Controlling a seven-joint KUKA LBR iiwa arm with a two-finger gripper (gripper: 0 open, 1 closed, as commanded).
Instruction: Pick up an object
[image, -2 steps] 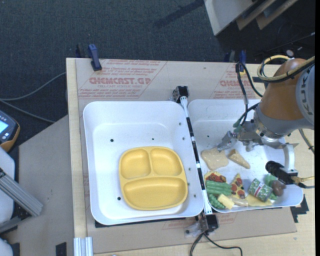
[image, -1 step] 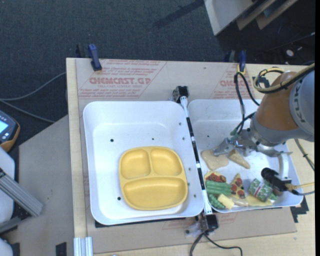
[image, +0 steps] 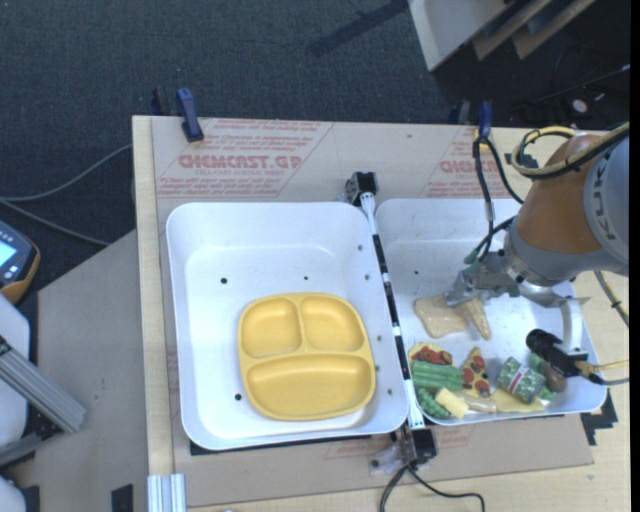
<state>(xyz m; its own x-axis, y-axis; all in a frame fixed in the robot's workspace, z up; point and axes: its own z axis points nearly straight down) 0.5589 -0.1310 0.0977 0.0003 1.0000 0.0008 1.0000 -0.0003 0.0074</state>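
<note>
We are hovering the gripper (image: 470, 290) right of centre over the bread (image: 445, 318); its grasp we cannot tell, and it risks sliding off.

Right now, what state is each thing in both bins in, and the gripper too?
Yellow divided plate: lying flat in the left bin, right way up.
Tan flat piece: lying flat in the right bin, under the gripper.
Toy food pile: heaped loosely along the right bin's near edge.
Green can: on its side.
Gripper: low over the tan flat piece, grasp not discernible.
</note>
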